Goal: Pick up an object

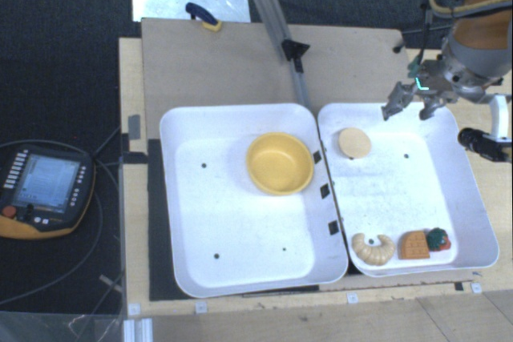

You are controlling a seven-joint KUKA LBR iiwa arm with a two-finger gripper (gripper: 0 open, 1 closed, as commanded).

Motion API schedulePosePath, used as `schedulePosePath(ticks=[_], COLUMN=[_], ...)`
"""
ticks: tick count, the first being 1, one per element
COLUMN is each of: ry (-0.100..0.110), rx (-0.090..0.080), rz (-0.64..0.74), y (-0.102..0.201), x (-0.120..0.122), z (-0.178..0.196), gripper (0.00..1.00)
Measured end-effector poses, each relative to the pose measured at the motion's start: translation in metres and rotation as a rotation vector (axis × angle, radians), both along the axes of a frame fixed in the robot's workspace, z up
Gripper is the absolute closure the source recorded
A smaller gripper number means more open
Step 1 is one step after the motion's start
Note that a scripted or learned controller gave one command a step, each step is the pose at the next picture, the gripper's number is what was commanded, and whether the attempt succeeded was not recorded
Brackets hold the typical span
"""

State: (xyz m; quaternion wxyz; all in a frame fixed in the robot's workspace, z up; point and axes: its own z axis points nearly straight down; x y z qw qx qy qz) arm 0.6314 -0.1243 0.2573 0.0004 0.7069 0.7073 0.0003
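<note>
Bench (pixel 240 68) w/ 2 white bins (pixel 192 252)

One fixed camera above the bench (pixel 264 60) — slanted downward, both white bins (pixel 184 252) in frame.

A: The gripper (pixel 410 103) hangs over the far edge of the right bin (pixel 473 208), fingers spread with nothing between them. Just below and to its left lies the round beige disc (pixel 354 143).

B: The middle of that bin's floor is bare; the croissant (pixel 374 249), the orange cracker (pixel 414 245) and the dark green piece (pixel 438 238) crowd the near wall.

A: In the left bin (pixel 188 252) the yellow bowl (pixel 280 162) sits toward the far right, near the shared wall. Open floor lies left and in front of it.
</note>
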Motion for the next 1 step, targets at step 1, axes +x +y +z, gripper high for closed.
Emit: schedulePosePath(ticks=[1], ry=[0.000], rx=[0.000], rz=[0.000], y=[0.0000], x=[0.0000], z=[0.0000], gripper=[0.00])
